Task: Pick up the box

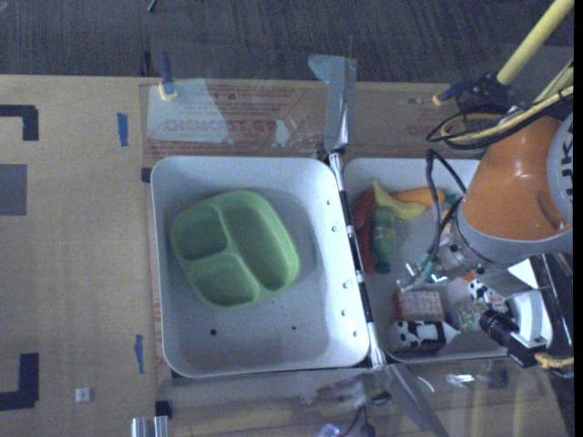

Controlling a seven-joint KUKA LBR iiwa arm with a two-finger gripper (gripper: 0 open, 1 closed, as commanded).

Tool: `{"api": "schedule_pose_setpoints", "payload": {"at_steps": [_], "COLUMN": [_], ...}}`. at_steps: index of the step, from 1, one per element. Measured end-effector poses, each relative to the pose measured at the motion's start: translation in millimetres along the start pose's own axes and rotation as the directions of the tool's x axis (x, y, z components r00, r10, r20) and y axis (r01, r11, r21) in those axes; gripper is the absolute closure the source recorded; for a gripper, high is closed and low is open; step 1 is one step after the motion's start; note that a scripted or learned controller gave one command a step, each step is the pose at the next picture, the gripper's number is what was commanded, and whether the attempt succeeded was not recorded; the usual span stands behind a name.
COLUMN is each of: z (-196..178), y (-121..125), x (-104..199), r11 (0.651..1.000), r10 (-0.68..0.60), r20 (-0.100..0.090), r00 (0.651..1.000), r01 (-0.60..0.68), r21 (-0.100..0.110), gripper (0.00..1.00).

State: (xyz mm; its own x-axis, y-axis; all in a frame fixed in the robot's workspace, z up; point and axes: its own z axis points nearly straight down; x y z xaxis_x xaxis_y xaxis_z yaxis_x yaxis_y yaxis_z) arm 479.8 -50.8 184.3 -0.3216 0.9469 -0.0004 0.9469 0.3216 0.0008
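From above, the left bin (342,271) holds a green divided plate (234,248), lying flat toward its upper left. The arm (515,194) reaches over the right bin (387,340), and its gripper (437,269) hangs low just above the box (421,304); I cannot tell how the gripper is set. The box, reddish-brown, lies near that bin's front wall, touching a black-and-white cow-patterned toy (417,332) on its near side, with a banana (399,203) and a green bottle (383,244) farther back.
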Motion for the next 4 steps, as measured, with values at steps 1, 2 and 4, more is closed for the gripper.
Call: {"api": "schedule_pose_setpoints", "payload": {"at_steps": [1, 2, 4], "z": [-102.0, -101.9, 0.6], "y": [37.2, 37.0, 41.8], "x": [77.1, 76.9, 127.3], "r11": [0.998, 0.998, 0.94], "r10": [0.07, 0.07, 0.34], "r20": [0.0, 0.0, 0.0], "r00": [0.998, 0.998, 0.94], "r01": [-0.07, -0.07, -0.34], "r21": [0.0, 0.001, 0.006], "gripper": [1.0, 0.0, 0.0]}}
